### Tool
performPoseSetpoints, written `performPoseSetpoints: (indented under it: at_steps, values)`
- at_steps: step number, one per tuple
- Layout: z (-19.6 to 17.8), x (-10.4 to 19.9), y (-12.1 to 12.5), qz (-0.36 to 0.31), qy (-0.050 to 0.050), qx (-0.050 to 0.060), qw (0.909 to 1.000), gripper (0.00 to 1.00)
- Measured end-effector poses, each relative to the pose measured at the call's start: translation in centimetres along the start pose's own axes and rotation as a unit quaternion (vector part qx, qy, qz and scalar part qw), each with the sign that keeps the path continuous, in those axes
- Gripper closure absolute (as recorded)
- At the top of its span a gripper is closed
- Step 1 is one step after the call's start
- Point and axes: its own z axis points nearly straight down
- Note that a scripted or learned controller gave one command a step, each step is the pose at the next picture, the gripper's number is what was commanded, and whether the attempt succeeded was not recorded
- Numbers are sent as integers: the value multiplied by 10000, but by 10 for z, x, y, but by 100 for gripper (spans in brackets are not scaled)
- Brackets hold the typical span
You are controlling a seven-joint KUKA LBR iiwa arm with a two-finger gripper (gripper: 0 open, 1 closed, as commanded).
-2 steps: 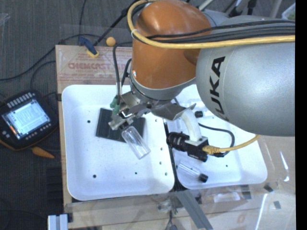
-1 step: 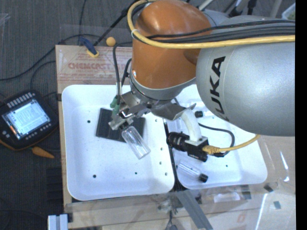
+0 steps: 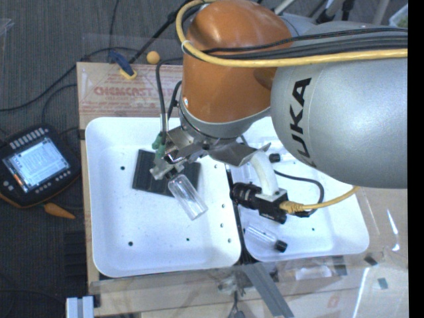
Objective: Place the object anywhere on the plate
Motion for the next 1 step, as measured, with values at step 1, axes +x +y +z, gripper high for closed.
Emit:
performPoseSetpoints:
  at_steps: [1]
  values:
    - [130, -44, 10, 4480, 2, 27, 8940, 0]
